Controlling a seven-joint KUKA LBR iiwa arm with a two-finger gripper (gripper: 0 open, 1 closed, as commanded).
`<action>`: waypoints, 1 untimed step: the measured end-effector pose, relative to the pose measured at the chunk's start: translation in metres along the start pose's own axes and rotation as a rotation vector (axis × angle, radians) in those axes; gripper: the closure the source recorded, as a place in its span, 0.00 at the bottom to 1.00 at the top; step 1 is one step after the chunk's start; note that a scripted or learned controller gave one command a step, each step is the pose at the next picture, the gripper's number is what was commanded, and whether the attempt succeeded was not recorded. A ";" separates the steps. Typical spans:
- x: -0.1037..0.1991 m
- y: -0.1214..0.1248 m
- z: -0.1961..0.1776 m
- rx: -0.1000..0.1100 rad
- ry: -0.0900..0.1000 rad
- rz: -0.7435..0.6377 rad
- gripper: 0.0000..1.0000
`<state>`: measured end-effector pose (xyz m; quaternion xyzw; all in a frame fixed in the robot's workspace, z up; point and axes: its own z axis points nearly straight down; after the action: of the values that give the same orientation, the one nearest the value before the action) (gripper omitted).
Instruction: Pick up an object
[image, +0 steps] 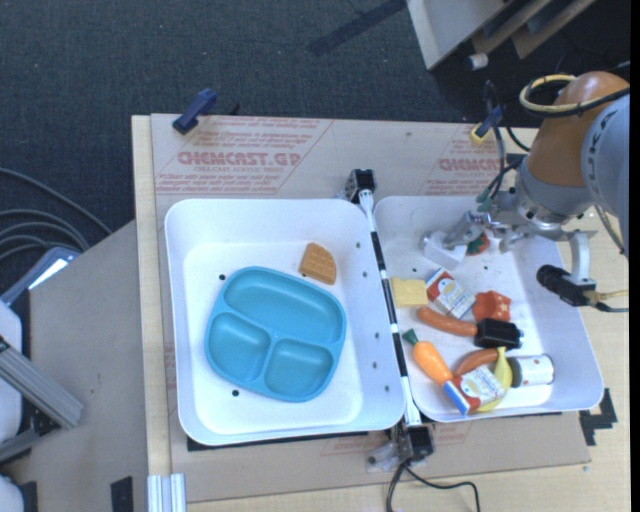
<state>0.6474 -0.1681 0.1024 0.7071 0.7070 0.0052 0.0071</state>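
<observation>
Gripper: the gripper (470, 236) hung low over the far part of the right bin (570, 385); whether it was parted or closed could not be told, and nothing showed in its grasp.
Arm: grey with an orange band (568, 140), entering from the right, partly cut off by the edge.
Writing: red "CHEMCAST GP" print (238, 160) on the board under the bins, repeated but hard to read further right.
Left bin: the left bin (190, 250) held a blue divided tray (275, 333) and a brown waffle-like piece (318, 263) just beside it.
Right bin: a yellow block (408, 292), small carton (450, 295), sausage (447, 322), carrot (432, 361), red piece (492, 304), black item (497, 333) and a white can (533, 371), crowded together; labels illegible.
</observation>
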 end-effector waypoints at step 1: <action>-0.010 0.024 0.008 0.004 0.001 -0.003 0.00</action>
<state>0.6718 -0.1785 0.0950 0.7062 0.7080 0.0043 0.0052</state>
